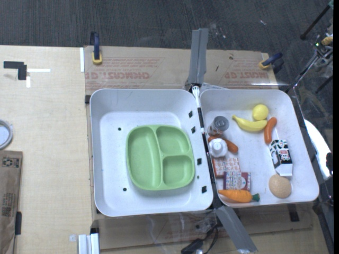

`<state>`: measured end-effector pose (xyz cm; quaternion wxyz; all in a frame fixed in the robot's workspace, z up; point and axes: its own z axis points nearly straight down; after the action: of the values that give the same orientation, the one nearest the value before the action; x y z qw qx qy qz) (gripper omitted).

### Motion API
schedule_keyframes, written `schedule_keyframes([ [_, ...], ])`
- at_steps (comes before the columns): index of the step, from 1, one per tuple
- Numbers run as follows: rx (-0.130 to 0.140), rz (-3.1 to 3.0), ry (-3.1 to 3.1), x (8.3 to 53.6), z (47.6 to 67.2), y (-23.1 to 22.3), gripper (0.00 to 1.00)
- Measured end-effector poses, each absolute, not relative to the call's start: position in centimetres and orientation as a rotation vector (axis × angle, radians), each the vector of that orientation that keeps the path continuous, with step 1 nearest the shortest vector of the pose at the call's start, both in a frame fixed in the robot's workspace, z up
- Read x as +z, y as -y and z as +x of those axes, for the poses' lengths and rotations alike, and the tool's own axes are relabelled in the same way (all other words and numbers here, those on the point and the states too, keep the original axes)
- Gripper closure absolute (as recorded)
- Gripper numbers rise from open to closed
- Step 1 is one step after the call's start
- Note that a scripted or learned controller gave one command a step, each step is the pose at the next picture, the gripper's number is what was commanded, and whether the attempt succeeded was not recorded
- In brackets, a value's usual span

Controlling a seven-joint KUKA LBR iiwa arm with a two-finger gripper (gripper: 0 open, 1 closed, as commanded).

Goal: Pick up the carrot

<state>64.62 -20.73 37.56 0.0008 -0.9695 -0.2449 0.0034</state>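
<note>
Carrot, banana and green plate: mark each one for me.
carrot (pixel 234 195), camera view, middle of the orange body.
banana (pixel 249 124), camera view, middle of the curved yellow fruit.
green plate (pixel 139 157), camera view, floor of its large left compartment.

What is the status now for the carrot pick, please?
Carrot lies flat at right bin's near edge, untouched. Snack packet touches it from behind. Egg sits apart, to its right.

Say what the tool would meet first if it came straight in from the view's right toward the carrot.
Likely the tan egg-shaped ball, lying between the white right bin's right wall and the orange carrot. Height is unclear; from above, the path may be free.
</note>
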Motion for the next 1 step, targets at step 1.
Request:
schedule_keyframes([
  [1,0.022,-3.041,0.775,38.14,64.7,20.69,1.0],
])
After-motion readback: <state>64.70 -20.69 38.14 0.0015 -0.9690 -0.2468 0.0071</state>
